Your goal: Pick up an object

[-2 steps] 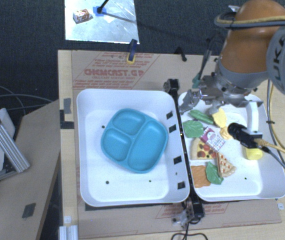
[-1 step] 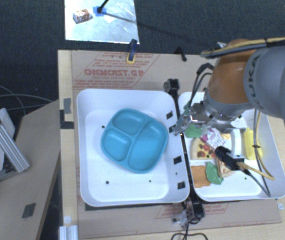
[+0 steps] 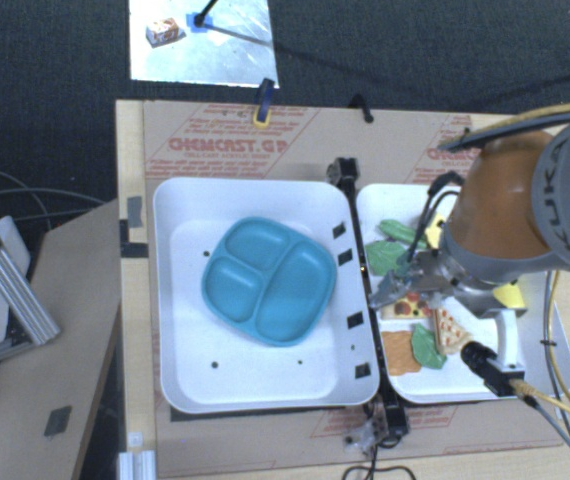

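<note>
Green leaf-shaped toy pieces (image 3: 393, 248) lie in the right white bin (image 3: 540, 368) (beside a tan flat slab (image 3: 398, 351)). The gripper (image 3: 397, 286) hovers just over them, probably mid-descent; finger spread is indiscernible. Next: settle, pinch one piece.

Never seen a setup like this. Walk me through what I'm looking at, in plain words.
This is one picture, taken by a camera fixed above a bench and looking down at a slant. The grey and orange bulk on the right is a robot arm, reaching in over the right white bin. Its gripper hangs low over a pile of small items there: green leaf-shaped pieces, a tan flat piece, something yellow. I cannot tell whether it holds anything. The left white bin holds a blue divided plate. The job is to pick up an object.
</note>
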You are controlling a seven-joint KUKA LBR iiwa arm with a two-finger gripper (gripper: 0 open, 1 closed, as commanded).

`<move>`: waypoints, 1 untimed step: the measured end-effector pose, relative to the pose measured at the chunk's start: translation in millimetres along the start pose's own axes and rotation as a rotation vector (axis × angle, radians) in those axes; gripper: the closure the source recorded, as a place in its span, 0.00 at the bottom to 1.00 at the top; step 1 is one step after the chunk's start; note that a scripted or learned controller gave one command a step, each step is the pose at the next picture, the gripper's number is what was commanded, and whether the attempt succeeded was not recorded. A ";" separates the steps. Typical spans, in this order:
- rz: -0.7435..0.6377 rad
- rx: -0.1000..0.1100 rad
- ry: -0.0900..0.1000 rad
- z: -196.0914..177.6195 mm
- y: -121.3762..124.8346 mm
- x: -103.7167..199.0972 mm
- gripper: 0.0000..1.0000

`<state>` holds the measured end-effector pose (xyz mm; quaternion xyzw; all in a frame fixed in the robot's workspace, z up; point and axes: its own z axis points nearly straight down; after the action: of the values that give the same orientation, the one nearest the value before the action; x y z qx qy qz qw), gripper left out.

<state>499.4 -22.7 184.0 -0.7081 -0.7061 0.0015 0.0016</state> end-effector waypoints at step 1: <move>-0.003 -0.004 0.001 -0.2 -2.0 -3.2 0.00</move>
<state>497.4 -26.0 184.2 -0.7070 -0.7072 -0.0003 0.0003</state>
